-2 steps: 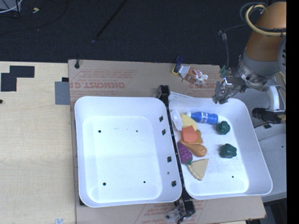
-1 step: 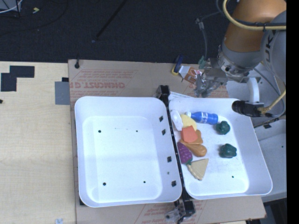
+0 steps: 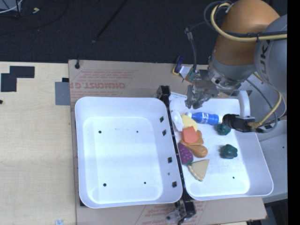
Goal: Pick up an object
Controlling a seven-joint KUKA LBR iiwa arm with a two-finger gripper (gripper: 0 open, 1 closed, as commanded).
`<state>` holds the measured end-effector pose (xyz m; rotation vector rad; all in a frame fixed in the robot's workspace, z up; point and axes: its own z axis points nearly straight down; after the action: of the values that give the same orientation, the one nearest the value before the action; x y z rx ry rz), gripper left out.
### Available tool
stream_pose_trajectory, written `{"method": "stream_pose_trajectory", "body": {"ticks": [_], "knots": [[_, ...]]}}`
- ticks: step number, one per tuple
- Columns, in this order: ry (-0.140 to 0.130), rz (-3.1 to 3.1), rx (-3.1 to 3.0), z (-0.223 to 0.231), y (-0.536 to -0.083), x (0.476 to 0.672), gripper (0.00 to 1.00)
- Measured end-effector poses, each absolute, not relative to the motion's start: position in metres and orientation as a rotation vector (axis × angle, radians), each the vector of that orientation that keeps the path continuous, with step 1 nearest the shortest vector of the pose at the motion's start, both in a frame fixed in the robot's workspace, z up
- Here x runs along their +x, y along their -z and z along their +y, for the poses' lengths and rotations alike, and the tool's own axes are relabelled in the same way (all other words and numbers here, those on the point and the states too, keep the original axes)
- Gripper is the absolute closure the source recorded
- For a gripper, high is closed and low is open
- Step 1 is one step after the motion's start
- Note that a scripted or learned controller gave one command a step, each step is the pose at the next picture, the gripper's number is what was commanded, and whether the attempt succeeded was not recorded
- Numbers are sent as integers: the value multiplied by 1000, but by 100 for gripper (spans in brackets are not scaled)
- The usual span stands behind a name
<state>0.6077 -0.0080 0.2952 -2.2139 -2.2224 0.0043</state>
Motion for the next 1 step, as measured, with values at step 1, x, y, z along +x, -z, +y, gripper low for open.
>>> {"method": "stream_pose_trajectory", "body": {"ticks": [1], "knots": [[2, -2227, -2218, -12, -333, 640, 100]]}}
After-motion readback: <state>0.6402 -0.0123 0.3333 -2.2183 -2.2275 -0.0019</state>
